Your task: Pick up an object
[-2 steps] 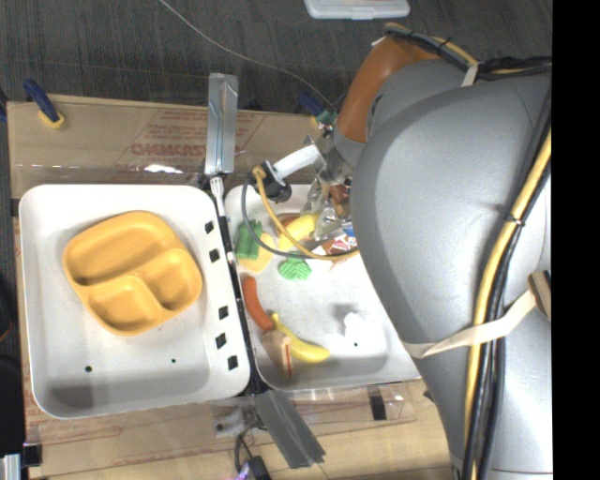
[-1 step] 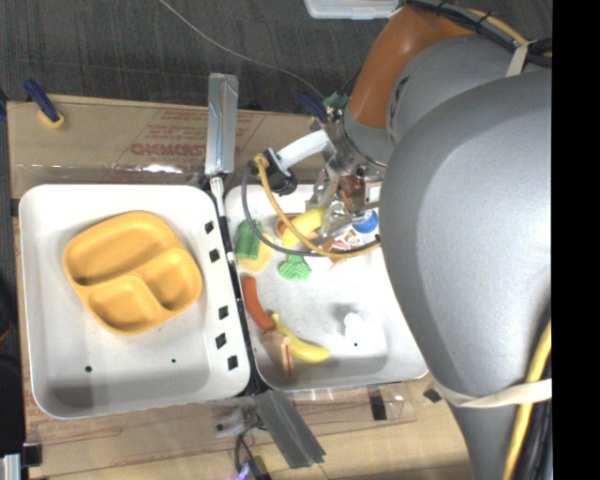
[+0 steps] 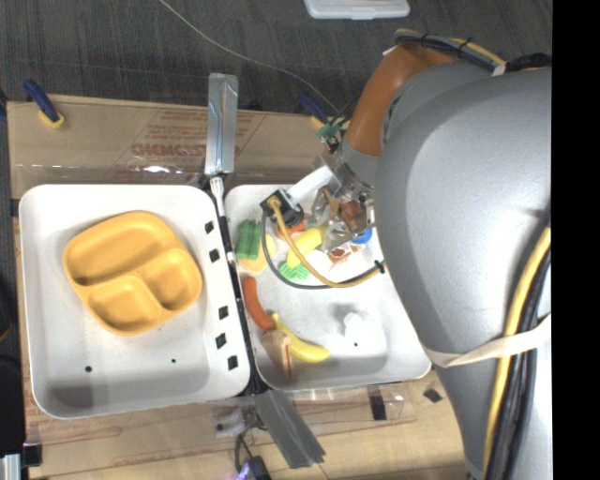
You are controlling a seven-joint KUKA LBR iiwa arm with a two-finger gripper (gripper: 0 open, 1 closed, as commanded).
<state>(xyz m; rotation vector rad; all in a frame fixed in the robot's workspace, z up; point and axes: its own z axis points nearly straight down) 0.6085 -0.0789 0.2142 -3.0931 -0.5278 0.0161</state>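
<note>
— What did the arm (image 3: 469,216) cover?
— Its grey bulk hid the right bin's (image 3: 323,370) far right side, and the frame's right edge cut the arm off.
— And the gripper (image 3: 342,211)?
— It sat low among cables and small items; its tip was too cluttered to read.
— Anything else?
— A clear lid (image 3: 356,7) was cropped by the top edge.

Single fixed overhead view, slanting down on both white bins (image 3: 56,394), arm (image 3: 469,216) from right.
</note>
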